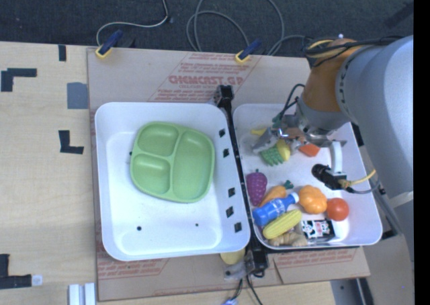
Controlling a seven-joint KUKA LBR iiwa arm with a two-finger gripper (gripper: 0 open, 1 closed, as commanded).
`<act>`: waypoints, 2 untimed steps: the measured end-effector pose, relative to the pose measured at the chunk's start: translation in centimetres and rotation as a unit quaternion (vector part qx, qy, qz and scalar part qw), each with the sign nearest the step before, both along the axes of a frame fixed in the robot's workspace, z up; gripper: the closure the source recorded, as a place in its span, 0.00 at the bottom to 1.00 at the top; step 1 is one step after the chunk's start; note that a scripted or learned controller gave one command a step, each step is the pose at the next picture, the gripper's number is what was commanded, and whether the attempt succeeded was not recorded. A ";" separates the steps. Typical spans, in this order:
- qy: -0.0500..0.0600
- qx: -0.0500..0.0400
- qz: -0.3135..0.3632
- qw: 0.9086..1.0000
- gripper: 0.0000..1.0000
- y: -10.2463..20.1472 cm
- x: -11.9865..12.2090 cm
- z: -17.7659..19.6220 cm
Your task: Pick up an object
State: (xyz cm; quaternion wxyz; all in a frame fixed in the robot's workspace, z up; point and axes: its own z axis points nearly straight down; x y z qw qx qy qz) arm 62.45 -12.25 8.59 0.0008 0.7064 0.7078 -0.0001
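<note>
My gripper point(277, 137) is low in the right bin point(366, 220), near its back left part. It hangs just above a green ridged toy point(271, 157) with a small yellow piece point(284, 154) beside it. Nothing can be seen held in it. An orange-red piece point(309, 150) lies just to its right and a yellow piece point(259, 132) to its left. Toward the front lie purple grapes point(256, 186), a carrot point(272, 195), a blue bottle point(271, 209), a corn cob point(282, 223), an orange pepper point(312, 199) and a red tomato point(337, 209).
The left bin point(114, 230) holds a green divided plate point(173, 161). A black-and-white box point(316, 228) sits at the right bin's front. A black rail point(232, 162) runs between the bins. The grey arm point(376, 95) covers the right bin's back right side.
</note>
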 end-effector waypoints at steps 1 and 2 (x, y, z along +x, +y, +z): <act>-0.002 -0.001 0.000 1.000 1.00 0.0 0.0 1.0; -0.001 0.002 0.003 1.000 1.00 7.7 -3.7 10.4</act>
